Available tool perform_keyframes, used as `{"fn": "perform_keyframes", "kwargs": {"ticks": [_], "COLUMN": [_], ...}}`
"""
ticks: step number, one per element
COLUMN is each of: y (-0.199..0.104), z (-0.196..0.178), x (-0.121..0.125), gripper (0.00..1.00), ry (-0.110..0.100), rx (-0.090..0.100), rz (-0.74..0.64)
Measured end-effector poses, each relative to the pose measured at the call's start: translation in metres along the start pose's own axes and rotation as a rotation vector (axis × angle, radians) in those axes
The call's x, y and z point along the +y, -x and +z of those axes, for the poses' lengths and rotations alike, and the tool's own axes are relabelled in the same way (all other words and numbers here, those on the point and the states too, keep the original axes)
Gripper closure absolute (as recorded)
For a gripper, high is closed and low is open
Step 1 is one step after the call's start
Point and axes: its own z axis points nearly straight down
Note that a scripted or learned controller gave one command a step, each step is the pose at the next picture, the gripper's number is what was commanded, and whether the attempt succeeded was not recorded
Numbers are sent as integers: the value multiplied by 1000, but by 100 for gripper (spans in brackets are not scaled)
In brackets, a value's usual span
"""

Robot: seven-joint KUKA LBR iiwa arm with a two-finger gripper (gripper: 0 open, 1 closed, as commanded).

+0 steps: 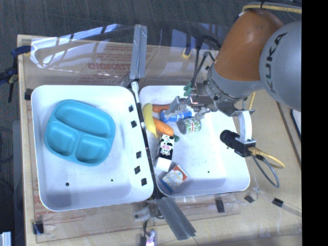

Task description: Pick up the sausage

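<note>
Sausage (160, 108): we read it as the reddish piece just left of the gripper (179, 107), touching the banana (149, 120), its right end hidden. Gripper open or closed: we cannot tell.

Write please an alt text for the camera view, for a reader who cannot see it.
A grey and orange robot arm lowers its gripper over toy food in the right white bin: a banana, a carrot and a small can. The left white bin holds a blue divided plate.
</note>
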Motion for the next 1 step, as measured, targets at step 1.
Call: {"fn": "perform_keyframes", "kwargs": {"ticks": [1], "y": [53], "z": [88], "x": [77], "gripper": [0], "ry": [0], "rx": [-1], "rz": [-47]}}
